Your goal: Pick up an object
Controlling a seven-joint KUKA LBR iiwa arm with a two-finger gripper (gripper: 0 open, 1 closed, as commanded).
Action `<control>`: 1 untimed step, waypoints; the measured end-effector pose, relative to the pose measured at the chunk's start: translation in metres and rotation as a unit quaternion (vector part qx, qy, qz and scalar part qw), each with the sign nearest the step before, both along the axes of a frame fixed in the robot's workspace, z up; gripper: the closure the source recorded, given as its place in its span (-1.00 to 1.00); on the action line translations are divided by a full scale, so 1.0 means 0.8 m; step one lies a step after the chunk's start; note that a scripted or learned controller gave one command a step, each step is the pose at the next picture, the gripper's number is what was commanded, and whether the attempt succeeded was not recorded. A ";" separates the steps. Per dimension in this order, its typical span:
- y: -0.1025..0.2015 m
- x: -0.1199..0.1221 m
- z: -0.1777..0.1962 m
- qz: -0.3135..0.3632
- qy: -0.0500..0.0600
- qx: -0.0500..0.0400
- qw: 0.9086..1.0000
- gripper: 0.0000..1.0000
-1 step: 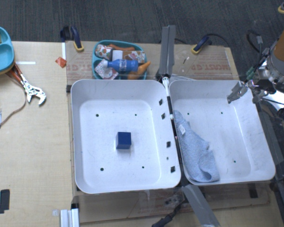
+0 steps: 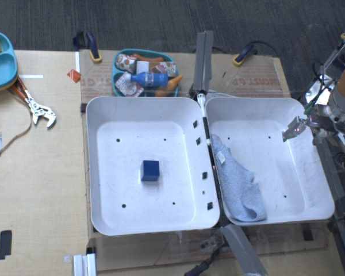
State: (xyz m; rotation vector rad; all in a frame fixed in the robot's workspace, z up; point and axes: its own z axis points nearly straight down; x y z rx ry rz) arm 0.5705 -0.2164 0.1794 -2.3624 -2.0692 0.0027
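1. The claw (image 2: 294, 129) sits at the right side of the camera view, over the upper right part of the right bin (image 2: 310, 210), close to that bin's right wall.
2. Claw state: cannot be determined. One metallic finger tip points toward the bin interior; the rest of the claw is too small and cluttered to read. No object is visible between its fingers.
3. The arm (image 2: 340, 91) enters from the right edge, directly behind the claw, with cables visible around the wrist.
4. A grey-blue cloth (image 2: 238, 186) lies crumpled in the right bin, to the left of the claw and lower in the view, well apart from it. The cloth runs along the bin's left wall down to its bottom left corner.
5. A blue block (image 2: 150, 170) rests on the floor of the left bin (image 2: 103, 211), far to the left of the claw, beyond the divider where the two bins meet. It stands alone, slightly below the bin's centre.
6. On the tabletop (image 2: 40, 200), farther left of the claw and above the left bin, a small blue tray (image 2: 145, 73) holds mixed items.
7. A wrench (image 2: 39, 111) lies on the tabletop at the far left, the farthest listed item from the claw.
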 end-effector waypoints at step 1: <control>-0.001 -0.006 0.110 -0.201 0.000 -0.001 0.980 -1.00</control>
